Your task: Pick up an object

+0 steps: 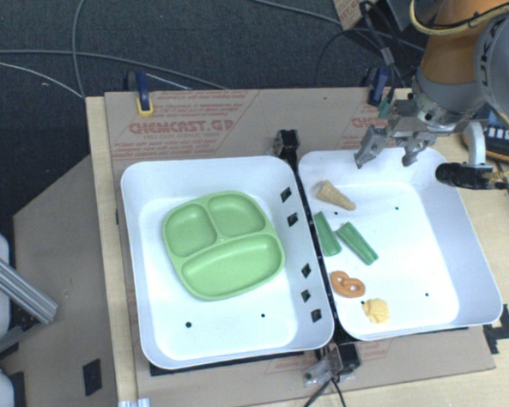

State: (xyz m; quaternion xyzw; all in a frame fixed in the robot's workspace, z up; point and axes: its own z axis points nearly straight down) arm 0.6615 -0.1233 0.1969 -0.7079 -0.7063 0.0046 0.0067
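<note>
Left bin (145, 248): green divided plate (222, 243), centre-left of frame. Right bin (447, 255): cone (334, 196), two green sticks (343, 238), pretzel (346, 285), yellow piece (375, 310) clustered along its left side; right half bare. Gripper (391, 149), fingers spread and holding nothing, hovers at upper right over bin's far rim.
</note>
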